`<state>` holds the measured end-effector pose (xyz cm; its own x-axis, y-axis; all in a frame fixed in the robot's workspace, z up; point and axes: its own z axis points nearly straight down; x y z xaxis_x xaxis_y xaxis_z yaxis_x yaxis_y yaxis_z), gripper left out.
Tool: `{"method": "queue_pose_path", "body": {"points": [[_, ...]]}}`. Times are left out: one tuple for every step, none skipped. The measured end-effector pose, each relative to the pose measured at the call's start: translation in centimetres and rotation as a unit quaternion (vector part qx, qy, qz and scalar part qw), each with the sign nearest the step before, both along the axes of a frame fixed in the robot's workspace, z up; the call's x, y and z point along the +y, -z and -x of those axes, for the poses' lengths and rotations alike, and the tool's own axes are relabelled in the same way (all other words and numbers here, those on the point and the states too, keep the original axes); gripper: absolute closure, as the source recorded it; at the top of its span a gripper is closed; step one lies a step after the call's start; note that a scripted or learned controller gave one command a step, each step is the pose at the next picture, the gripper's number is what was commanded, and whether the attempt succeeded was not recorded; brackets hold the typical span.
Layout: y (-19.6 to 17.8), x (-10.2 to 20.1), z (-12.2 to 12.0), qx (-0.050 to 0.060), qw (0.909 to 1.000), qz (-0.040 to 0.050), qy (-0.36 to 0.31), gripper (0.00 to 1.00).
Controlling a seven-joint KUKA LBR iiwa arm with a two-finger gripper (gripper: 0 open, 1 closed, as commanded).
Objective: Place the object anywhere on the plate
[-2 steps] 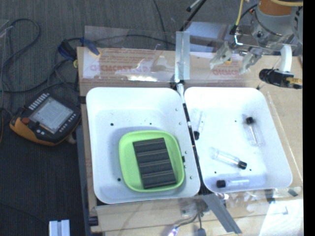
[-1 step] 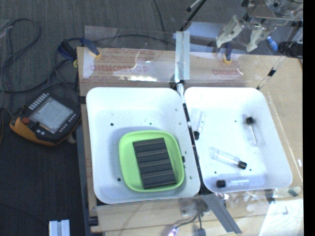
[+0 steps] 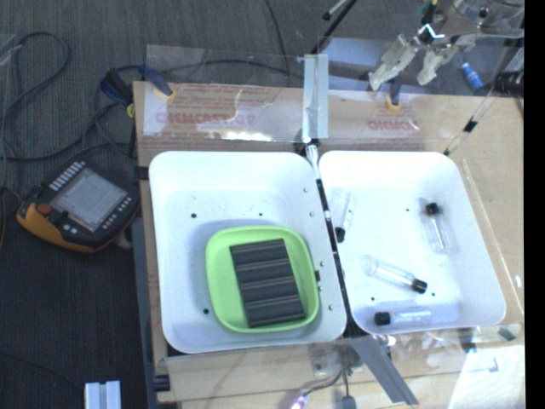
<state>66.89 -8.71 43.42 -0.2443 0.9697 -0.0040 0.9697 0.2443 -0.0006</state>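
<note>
Lime-green, the square plate (image 3: 219,254) already bears a dark ribbed block (image 3: 267,282), so the gripper (image 3: 408,66) hangs high, fingers spread, empty.

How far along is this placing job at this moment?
Possibly done: a dark ribbed block already lies on the green plate in the left bin. Nothing is in hand; the gripper hangs open above the bench's far edge. If a tube was meant, three capped clear tubes lie in the right bin.
</note>
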Motion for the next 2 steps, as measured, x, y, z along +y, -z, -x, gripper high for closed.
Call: {"method": "queue_pose_path", "body": {"points": [[0.0, -0.1, 0.0, 0.000, 0.9907, -0.0005, -0.136, 0.00], [-0.1, -2.3, 0.0, 0.000, 0.9718, 0.0001, -0.236, 0.00]]}}
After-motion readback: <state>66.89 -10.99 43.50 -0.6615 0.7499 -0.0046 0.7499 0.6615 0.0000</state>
